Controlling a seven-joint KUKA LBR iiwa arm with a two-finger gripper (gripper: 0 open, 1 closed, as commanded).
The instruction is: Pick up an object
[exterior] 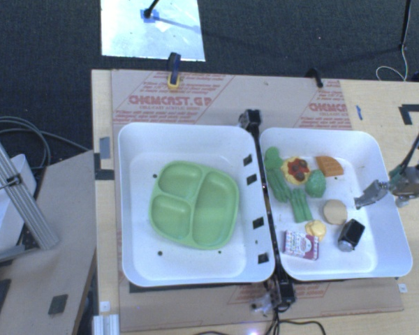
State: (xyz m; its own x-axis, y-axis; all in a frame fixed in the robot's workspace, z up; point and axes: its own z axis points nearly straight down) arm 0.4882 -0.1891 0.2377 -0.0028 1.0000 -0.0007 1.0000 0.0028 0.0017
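Toys crowd the right bin; gripper beside them, its grip impossible to judge.

The small black cylinder-shaped can lay tilted in the right white bin, just below and a little left of the gripper. The round beige disc rested near the jaws, to their left. The orange wedge lay further up and left.

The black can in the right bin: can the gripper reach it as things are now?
Probably yes. The gripper is at the right bin's right side, and the black can lies near it with open floor between.
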